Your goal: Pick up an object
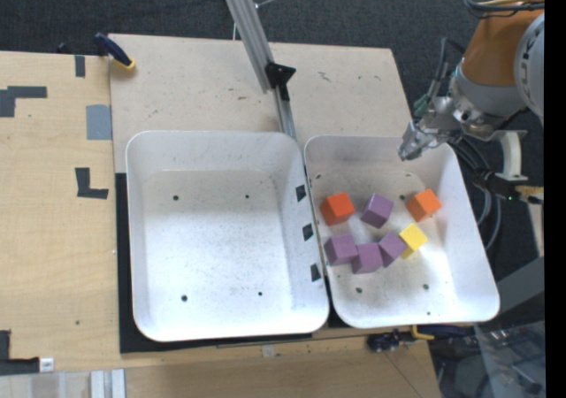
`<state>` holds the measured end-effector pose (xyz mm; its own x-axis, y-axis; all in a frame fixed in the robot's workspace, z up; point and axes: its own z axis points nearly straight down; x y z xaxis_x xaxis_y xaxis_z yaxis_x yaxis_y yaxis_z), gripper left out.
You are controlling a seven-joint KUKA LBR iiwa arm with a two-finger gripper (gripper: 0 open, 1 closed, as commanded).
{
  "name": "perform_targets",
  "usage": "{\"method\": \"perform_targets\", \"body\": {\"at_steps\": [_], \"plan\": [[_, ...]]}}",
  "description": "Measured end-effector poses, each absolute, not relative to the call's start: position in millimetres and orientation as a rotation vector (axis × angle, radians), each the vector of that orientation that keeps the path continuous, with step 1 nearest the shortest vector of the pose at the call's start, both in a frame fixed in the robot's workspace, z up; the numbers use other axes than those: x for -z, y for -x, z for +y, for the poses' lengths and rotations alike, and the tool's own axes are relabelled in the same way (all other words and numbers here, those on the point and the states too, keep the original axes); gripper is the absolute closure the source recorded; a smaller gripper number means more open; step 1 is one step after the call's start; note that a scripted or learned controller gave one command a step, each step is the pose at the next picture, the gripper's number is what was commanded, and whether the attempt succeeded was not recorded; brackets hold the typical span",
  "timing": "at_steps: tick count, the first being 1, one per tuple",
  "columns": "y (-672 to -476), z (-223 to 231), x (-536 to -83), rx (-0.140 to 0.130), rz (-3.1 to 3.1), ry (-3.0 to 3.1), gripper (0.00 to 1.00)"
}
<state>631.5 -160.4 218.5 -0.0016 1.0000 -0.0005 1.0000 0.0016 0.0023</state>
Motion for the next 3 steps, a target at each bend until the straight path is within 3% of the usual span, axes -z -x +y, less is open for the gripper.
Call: {"method": "perform_targets", "body": {"at_steps": [3], "plan": [[-598.0,-3,-235,-0.002,2.232,-2.215,1.0]]}}
